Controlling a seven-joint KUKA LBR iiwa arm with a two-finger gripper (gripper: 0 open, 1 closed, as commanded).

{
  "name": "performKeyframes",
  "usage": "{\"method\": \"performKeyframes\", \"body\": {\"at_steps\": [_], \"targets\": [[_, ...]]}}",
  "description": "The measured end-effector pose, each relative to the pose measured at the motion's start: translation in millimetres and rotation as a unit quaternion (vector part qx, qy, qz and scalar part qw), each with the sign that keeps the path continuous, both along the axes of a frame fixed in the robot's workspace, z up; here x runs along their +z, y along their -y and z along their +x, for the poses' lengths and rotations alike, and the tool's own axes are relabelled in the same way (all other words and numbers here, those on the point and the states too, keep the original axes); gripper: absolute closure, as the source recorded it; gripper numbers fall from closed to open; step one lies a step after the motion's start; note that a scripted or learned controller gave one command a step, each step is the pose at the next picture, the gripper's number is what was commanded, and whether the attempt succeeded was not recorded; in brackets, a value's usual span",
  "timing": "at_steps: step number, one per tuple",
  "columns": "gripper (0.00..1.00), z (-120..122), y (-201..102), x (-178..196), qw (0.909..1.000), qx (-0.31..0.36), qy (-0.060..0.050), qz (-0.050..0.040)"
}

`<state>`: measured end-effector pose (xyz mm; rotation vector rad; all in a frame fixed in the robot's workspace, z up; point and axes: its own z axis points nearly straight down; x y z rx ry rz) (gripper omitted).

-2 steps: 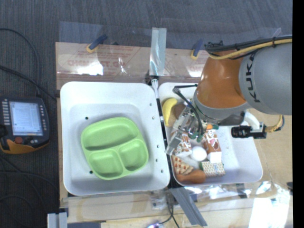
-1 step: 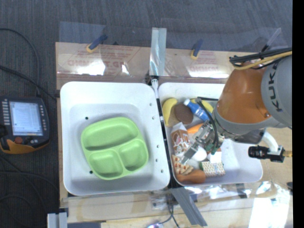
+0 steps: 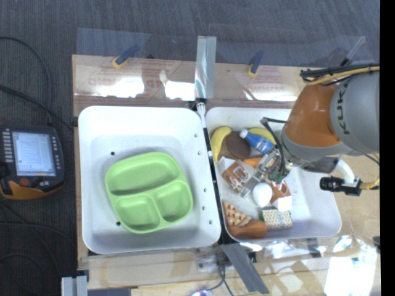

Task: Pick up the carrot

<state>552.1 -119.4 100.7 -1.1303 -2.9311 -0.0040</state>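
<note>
Orange shows just beside your gripper (image 3: 266, 167): the carrot (image 3: 252, 162) lies in the right bin (image 3: 321, 217), between the brown round piece (image 3: 235, 145) and the white egg (image 3: 263, 195). Your gripper sits low over this clutter, its tip near the carrot's right end; whether it is spread or pinching, you cannot tell. A banana (image 3: 219, 140) curves along the divider, and the left bin (image 3: 92, 165) holds a green compartment tray (image 3: 148, 192).

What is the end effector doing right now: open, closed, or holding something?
End effector: down in the right bin among the toy food, next to the carrot; whether it is open, closed or holding anything cannot be told.
</note>
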Motion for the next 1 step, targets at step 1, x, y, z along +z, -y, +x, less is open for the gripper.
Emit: {"method": "performKeyframes", "body": {"at_steps": [1], "targets": [[0.0, 30.9, -22.8, -10.9, 0.9999, 0.011, 0.006, -0.0027]]}}
